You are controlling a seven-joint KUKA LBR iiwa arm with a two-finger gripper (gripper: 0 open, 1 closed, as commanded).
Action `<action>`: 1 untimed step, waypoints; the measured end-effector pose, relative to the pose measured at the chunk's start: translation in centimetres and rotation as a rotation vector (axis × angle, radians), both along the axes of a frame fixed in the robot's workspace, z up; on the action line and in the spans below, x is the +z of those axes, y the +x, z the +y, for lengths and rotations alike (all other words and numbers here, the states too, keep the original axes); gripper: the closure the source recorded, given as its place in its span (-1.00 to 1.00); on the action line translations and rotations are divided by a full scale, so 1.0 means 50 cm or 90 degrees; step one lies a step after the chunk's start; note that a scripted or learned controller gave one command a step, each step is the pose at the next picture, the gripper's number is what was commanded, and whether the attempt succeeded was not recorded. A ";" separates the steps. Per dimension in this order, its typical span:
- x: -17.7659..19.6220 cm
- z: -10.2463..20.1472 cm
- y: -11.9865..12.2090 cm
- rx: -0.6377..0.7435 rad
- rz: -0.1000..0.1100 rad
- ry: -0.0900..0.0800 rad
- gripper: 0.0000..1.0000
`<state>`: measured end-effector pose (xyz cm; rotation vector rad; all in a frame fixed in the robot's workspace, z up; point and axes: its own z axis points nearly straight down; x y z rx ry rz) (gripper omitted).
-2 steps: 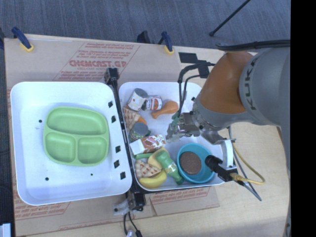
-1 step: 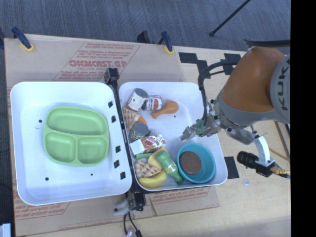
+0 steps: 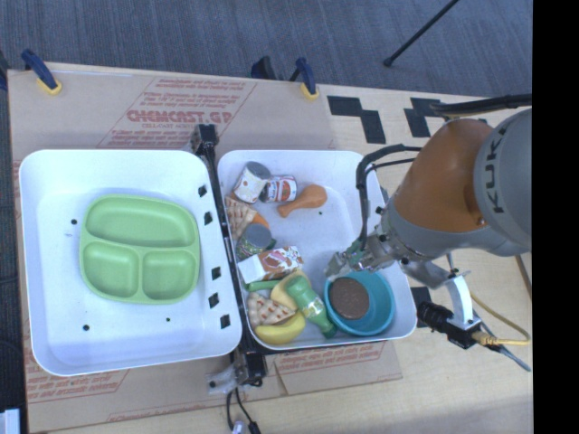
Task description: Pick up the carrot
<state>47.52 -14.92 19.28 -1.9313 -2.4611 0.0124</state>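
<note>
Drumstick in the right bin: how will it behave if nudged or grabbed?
The drumstick looks like a moulded plastic toy, so it is probably stiff and light. It is rounded and tapered and lies on the smooth white bin floor, so a push would likely make it skid or pivot. Its surface looks glossy and may be slippery.

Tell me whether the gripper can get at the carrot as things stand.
Probably not cleanly: the carrot peeks out of tight clutter by the right bin's left wall; the gripper sits beside the blue bowl.
</note>
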 end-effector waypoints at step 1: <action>-0.007 0.123 0.002 0.074 -0.001 0.002 1.00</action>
